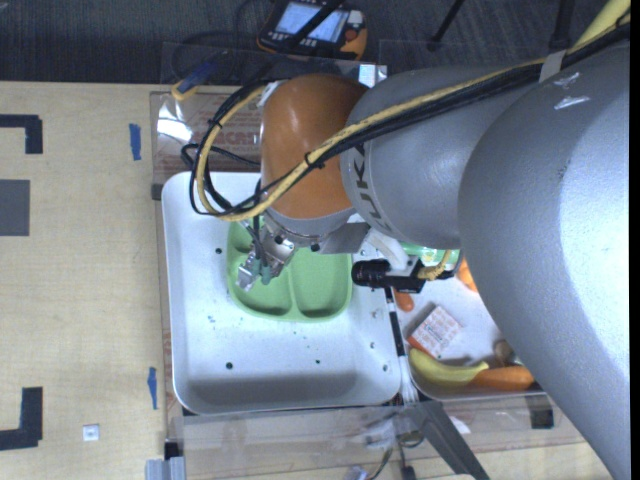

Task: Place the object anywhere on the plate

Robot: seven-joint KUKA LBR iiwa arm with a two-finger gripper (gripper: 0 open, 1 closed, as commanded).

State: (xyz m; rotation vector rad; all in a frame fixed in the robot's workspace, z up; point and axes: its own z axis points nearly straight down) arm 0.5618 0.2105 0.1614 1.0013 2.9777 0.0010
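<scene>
Two shallow white bins sit side by side on your worktop. In the left bin lies the green plate, a divided one with compartments. Your arm reaches in from the right and covers much of the plate's upper part. The tool hangs over the plate's left compartment, low and close to its surface; you cannot tell from this angle how far it is spread or whether anything is caught in it. In the right bin you can see a yellow banana near the front wall, an orange carrot just beside it, and a small red-and-white packet behind them.
</scene>
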